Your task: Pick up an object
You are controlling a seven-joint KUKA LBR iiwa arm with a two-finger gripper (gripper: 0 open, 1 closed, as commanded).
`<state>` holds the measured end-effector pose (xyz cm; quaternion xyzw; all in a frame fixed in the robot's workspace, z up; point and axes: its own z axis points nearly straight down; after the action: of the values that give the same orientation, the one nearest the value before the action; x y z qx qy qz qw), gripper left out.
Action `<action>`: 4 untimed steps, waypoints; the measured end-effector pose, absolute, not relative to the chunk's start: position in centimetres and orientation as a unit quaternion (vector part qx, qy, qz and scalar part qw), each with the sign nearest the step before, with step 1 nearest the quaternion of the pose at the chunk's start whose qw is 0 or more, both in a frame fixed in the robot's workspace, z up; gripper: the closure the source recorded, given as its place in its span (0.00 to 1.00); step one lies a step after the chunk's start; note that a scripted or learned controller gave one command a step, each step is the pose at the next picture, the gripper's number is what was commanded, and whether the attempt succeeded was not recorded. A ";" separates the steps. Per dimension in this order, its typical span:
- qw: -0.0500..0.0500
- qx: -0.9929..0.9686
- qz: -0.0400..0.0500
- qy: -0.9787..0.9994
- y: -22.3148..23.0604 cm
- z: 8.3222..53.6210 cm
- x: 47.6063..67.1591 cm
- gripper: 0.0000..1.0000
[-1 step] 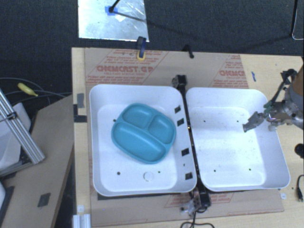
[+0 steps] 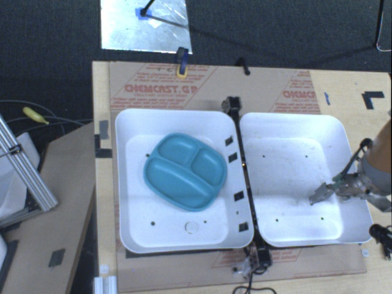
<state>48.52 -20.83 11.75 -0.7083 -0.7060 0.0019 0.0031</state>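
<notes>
A blue divided plate (image 2: 185, 171) lies flat in the left white bin (image 2: 135, 225), a little left of its middle. My gripper (image 2: 323, 193) reaches in from the right edge over the right white bin (image 2: 288, 231), low near that bin's right side. Its grey fingers (image 2: 318, 195) point left toward the bin floor. I see nothing between them. The plate is far to the left of the gripper, across the divider between the bins.
The two bins sit side by side on a brown board (image 2: 159, 87) with red lettering. Black clips (image 2: 233, 105) run along the seam between the bins. A silver sheet (image 2: 144, 17) lies beyond the board at the back. A metal frame (image 2: 21, 170) stands at the left.
</notes>
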 end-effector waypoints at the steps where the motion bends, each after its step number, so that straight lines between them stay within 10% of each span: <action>1: 0.001 -0.703 -0.001 -0.711 -13.0 8.3 52.4 0.00; 2: -0.004 -0.700 -0.007 -0.714 0.5 19.1 56.8 0.00; 3: -0.002 -0.705 -0.002 -0.709 -0.5 19.6 56.5 1.00; 4: 0.001 -0.708 0.001 -0.706 -3.2 18.9 51.0 1.00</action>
<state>50.98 -3.24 18.85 -0.7079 -0.7063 0.0012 0.0010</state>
